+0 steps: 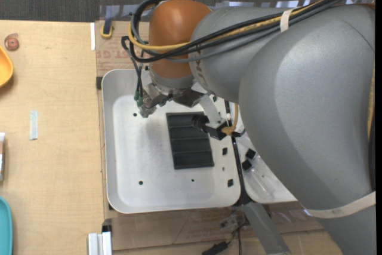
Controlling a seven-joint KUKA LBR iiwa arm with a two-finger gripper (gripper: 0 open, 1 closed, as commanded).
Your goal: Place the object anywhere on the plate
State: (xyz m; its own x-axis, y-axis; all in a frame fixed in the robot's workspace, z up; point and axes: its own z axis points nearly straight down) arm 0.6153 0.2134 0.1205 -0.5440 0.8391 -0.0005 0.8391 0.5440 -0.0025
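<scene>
Grey arm [298, 80] across white bin [125, 188], black ribbed object [190, 143] beneath; end effector [179, 101] state indiscernible.

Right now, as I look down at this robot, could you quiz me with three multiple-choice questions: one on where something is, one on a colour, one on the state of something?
1. Where does the black ridged block lie?
A. On the wooden bench
B. In the white bin
C. On the carpet

2. What colour is the band above the arm's wrist?
A. Orange
B. Blue
C. Green

3. How does the block sit?
A. Standing on end
B. Flat on the bin floor
C. Hanging in the air

Answers: 1 B, the white bin surrounds it; 2 A, it is a rounded orange-brown section; 3 B, its ridged top faces up.
</scene>
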